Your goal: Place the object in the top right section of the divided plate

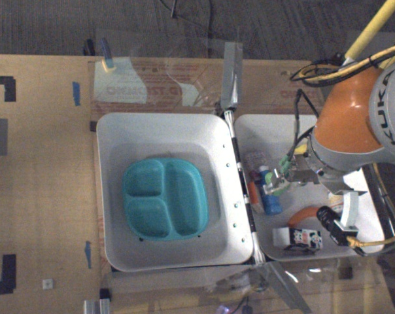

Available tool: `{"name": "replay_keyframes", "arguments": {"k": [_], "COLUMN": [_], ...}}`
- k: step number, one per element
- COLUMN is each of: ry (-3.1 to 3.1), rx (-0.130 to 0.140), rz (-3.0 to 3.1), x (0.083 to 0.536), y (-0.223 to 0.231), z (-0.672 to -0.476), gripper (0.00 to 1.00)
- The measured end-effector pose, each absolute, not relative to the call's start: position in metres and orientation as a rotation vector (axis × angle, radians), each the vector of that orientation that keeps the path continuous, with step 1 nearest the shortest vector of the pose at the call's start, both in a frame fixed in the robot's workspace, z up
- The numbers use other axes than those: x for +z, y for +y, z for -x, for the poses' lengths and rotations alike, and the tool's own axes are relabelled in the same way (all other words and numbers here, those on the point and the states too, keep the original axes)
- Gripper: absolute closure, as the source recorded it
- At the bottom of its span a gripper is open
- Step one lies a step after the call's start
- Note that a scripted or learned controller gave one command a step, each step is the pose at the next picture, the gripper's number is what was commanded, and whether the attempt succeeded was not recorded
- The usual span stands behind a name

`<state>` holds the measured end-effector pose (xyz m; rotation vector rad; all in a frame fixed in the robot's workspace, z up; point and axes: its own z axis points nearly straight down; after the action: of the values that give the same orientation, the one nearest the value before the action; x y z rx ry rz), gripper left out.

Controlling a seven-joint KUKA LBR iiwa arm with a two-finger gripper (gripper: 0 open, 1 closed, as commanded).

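A tan bench holds two white bins. The teal plate [165,199] waits in the left bin [112,142]; the gripper [274,187] hangs low in the right bin [250,131] over a blue bottle [271,200], presumably to pick it.

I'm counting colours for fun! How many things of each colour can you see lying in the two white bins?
Teal: 1, the divided plate in the left bin
Blue: 1, a blue object in the right bin, beside the tool
Red: 1, a slim red object
Orange: 1, a rounded orange object
Black and white: 1, a small box
Total: 5; some may be hidden under the arm.
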<state>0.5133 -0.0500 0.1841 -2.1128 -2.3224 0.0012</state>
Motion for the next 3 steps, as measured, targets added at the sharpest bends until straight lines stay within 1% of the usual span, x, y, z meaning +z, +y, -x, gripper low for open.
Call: {"name": "replay_keyframes", "arguments": {"k": [1, 2, 3], "ry": [-2.487, -2.427, -2.373], "rx": [-0.002, 0.000, 0.000], "rz": [1.918, 1.996, 2.061], "x": [0.195, 0.204, 0.234], "y": [0.008, 0.086, 0.147], "z": [-0.479, -0.479, -0.559], "gripper": [1.00, 1.00, 1.00]}}
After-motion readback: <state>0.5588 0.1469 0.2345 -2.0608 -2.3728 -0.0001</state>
